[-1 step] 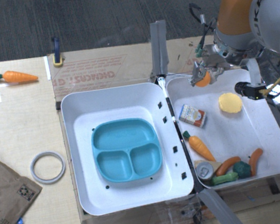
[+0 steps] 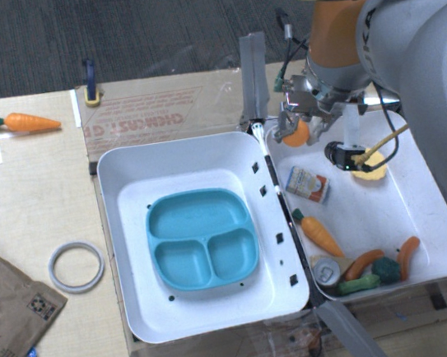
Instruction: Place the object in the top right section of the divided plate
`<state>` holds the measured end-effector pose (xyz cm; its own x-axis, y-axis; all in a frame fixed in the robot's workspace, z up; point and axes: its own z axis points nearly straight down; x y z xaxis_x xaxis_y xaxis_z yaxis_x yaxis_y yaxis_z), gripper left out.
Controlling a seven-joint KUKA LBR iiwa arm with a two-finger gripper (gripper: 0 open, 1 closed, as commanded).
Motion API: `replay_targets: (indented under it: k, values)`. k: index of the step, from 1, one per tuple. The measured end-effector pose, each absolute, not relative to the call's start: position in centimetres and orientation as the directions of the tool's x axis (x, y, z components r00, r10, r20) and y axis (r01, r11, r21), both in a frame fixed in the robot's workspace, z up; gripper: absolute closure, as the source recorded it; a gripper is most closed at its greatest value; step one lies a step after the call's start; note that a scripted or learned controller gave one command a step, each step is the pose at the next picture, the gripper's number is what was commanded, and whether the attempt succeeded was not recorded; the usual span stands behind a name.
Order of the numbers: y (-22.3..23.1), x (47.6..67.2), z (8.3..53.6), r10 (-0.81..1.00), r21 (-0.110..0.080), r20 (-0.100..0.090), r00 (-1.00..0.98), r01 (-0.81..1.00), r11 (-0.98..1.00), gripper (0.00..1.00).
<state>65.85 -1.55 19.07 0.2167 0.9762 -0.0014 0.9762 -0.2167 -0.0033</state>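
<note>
Here, gripper (image 2: 305, 122) pinching an orange object (image 2: 298, 133) over the right bin (image 2: 424, 185).
Blue plate (image 2: 202, 237) in left bin unfilled; carrying and placing remain.

Upside-down red "CHEMICAL GR…" print on cardboard (image 2: 165, 111), "BOX" on brown carton (image 2: 3, 319)

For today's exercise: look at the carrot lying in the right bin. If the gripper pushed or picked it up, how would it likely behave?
The carrot looks tapered and round in section, so a push would probably roll it in an arc. Its smooth, glossy surface suggests a toy, likely stiff and light, and it might slip between the fingers. It lies near the bin wall, which could hamper a grasp.
</note>
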Motion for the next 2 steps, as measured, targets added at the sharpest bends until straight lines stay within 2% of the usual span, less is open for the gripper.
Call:
replay_targets:
  k: [1,2]
  values:
    - [-0.8,54.9,19.0,0.999,-0.004,-0.001,0.051,0.999,-0.051,1.00]
    - [-5.6,47.9,19.6,0.988,-0.004,-0.001,0.157,0.988,-0.157,1.00]
